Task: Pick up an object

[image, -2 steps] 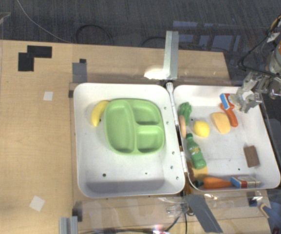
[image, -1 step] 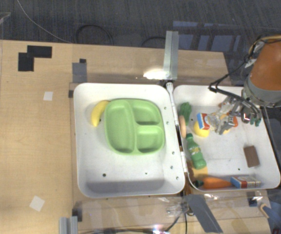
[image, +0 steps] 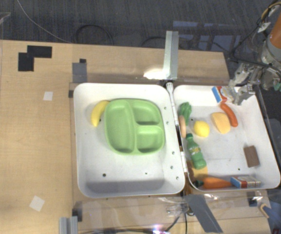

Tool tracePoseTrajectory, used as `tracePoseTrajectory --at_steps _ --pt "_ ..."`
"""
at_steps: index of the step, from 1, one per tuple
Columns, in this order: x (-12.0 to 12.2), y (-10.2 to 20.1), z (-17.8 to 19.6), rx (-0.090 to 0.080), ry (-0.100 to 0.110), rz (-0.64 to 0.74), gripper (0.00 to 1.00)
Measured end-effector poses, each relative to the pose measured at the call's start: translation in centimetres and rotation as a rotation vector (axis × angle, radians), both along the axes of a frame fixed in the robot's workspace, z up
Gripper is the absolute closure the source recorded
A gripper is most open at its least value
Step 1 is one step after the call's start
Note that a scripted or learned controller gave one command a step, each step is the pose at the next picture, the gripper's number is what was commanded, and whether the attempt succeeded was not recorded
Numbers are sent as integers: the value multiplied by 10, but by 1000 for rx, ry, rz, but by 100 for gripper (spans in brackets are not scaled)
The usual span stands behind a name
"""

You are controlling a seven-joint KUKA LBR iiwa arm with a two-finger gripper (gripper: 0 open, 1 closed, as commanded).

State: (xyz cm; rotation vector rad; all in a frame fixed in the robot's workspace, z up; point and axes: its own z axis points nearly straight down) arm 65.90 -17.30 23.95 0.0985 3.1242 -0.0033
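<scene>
Nothing is lifted yet, so the whole pick remains to be done. The pincer (image: 238, 92) hangs over the right bin (image: 264, 130) at about one o'clock of its floor, just above the top end of a red-orange sausage-like toy (image: 229, 114); whether it is spread or closed I cannot tell, and nothing visibly rides in it. Beside that toy lie an orange-yellow bread-like piece (image: 221, 123) and a lemon (image: 201, 129) toward the bin's centre, with a brown block (image: 251, 156) at four o'clock and a carrot (image: 217, 183) at six. The left bin (image: 84, 145) carries a green divided plate (image: 133, 126) and a banana (image: 98, 112) at its ten o'clock. Judging by position, the sausage toy is the likely target.
</scene>
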Motion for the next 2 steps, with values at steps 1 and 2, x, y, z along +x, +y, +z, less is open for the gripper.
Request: tracePoseTrajectory --at_steps 1,2 --pt "0 84 11 7 4 -225 100" --pt "2 84 25 6 -7 -223 100"
